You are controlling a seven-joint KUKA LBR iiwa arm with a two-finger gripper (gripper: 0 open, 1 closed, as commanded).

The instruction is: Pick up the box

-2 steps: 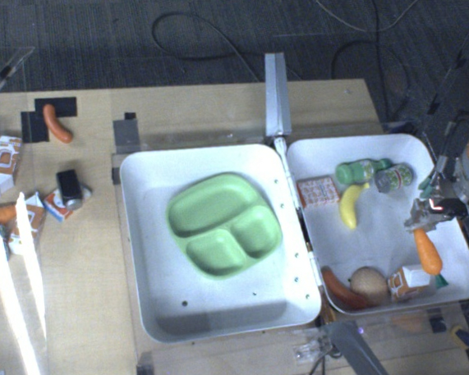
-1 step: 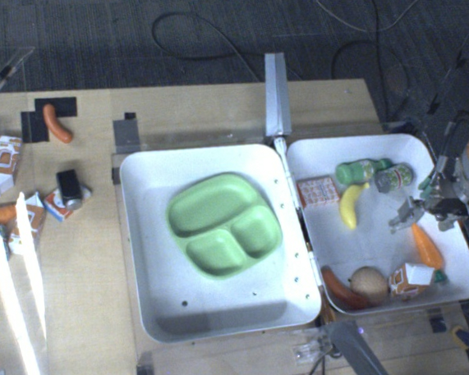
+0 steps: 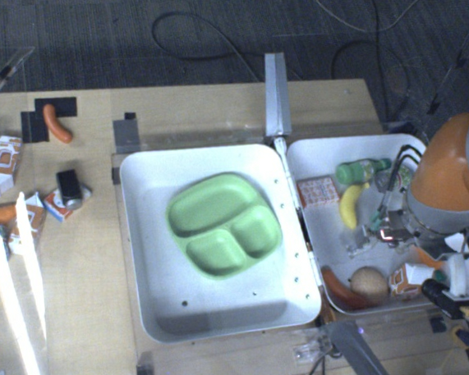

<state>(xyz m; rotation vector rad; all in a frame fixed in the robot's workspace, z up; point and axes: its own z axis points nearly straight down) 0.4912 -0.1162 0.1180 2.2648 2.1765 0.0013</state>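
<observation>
While the gripper (image 3: 369, 231) hovers nearby, the box (image 3: 317, 190) lies apart.

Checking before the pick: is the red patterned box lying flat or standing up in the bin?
Lying flat: the box shows its broad face upward on the right bin's floor.

Overhead slanted view of both bins (image 3: 142, 257)

The box (image 3: 318, 191), small, flat and pink-red patterned, lies at the right bin's upper-left corner.
</observation>
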